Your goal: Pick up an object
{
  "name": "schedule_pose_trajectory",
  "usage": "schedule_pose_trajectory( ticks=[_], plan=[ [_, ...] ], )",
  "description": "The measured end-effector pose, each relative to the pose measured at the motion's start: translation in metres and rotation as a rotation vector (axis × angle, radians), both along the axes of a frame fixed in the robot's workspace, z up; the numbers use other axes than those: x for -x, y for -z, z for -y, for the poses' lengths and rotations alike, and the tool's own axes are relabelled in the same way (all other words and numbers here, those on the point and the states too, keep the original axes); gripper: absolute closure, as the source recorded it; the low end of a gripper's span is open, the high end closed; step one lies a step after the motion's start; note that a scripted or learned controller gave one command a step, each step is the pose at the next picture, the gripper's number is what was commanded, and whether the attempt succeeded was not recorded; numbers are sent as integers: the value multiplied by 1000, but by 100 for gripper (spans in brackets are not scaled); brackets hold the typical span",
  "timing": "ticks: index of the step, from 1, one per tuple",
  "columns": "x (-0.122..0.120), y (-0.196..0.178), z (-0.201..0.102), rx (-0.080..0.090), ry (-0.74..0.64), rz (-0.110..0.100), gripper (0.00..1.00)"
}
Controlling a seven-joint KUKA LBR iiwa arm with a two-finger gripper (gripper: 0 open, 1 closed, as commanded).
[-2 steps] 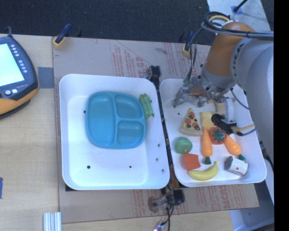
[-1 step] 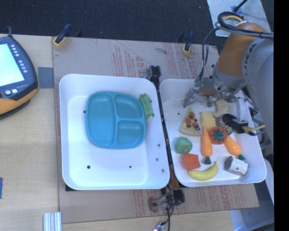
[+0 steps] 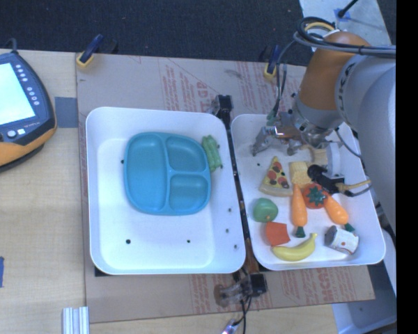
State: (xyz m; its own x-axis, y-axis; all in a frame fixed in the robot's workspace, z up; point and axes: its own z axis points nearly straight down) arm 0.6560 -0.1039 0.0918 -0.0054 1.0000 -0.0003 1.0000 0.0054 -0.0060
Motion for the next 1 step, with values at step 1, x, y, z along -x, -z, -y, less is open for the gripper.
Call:
schedule_pose_trajectory(
  ticks=[1],
  plan=[
    [0, 0, 34, 0, 3, 4, 0]
  ],
)
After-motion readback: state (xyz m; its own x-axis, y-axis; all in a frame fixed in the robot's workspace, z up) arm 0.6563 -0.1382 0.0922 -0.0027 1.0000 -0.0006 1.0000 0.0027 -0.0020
